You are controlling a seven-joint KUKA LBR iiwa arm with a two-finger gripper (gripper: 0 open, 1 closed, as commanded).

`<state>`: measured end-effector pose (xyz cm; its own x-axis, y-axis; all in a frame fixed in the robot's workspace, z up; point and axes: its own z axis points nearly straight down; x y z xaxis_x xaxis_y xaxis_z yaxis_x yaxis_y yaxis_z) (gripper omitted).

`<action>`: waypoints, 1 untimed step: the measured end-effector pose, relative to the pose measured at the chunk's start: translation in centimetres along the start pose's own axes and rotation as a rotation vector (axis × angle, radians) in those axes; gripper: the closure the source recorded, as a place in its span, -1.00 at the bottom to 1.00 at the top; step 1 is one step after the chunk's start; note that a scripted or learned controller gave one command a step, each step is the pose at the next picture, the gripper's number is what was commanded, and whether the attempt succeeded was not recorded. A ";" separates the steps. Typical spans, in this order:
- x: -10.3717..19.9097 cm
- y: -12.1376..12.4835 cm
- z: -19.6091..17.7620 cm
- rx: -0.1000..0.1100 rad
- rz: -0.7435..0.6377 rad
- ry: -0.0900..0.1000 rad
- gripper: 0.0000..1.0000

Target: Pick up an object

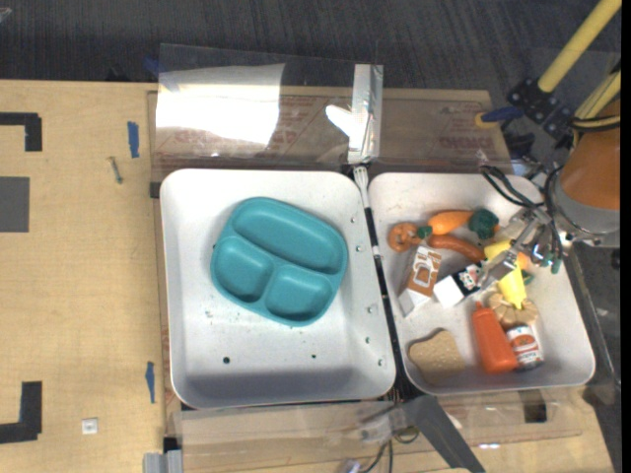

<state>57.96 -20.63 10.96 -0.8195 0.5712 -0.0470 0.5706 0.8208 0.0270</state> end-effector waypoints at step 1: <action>3.3 -0.9 -0.2 0.006 0.117 -0.016 -1.00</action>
<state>54.71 -19.52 11.02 -0.7461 0.6632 -0.0597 0.6629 0.7482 0.0272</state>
